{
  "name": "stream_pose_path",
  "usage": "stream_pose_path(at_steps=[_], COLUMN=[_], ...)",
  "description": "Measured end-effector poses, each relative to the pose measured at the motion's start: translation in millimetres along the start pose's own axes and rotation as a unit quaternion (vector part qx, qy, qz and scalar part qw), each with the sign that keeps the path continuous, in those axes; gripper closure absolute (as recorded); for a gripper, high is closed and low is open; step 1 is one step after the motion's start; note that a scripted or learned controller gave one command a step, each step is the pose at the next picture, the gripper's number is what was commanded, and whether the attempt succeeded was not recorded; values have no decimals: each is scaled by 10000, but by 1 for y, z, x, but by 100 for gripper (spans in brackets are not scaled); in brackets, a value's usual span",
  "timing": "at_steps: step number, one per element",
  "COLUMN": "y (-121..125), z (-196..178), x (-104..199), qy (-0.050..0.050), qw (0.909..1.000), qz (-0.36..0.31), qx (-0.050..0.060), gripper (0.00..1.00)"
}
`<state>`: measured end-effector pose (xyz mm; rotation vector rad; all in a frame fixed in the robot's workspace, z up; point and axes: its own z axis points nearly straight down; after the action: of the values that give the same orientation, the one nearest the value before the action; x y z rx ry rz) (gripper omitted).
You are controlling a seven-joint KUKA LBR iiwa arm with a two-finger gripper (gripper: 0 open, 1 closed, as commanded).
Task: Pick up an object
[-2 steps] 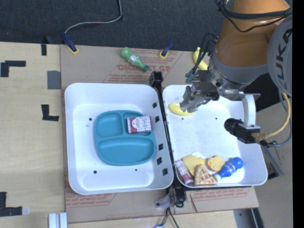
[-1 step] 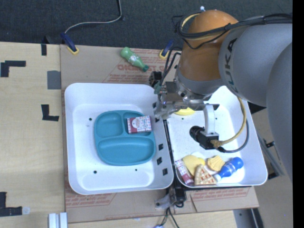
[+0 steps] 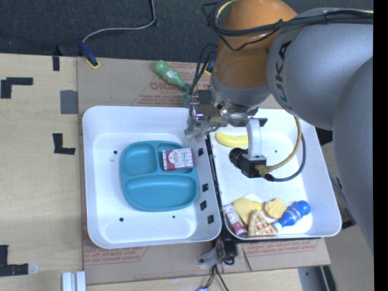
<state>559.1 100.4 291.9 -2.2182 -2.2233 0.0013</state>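
Observation:
My gripper point(image 3: 197, 128) hangs below the orange wrist band, over the divider between the two bins at their far end. Just below it and to the left, a small red and white carton point(image 3: 177, 159) lies on the right side of a blue divided plate point(image 3: 151, 183) in the left bin point(image 3: 100, 162). A yellow banana point(image 3: 229, 140) lies just right of the gripper in the right bin point(image 3: 315, 180), partly hidden by the arm. I see nothing held in the gripper.
The right bin's near corner holds a red packet point(image 3: 234, 218), a yellow piece point(image 3: 247, 207), a waffle slice point(image 3: 260, 224) and a blue bottle point(image 3: 293, 213). A green bottle point(image 3: 170, 75) lies on the cardboard beyond the bins. A black cable unit point(image 3: 245, 162) hangs off the wrist.

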Motion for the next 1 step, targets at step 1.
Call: stream_pose_path(at_steps=[1], y=[-12], z=[-28], x=[-64], qy=[-8], qw=[10000], qz=[15], qx=[0], gripper=[100])
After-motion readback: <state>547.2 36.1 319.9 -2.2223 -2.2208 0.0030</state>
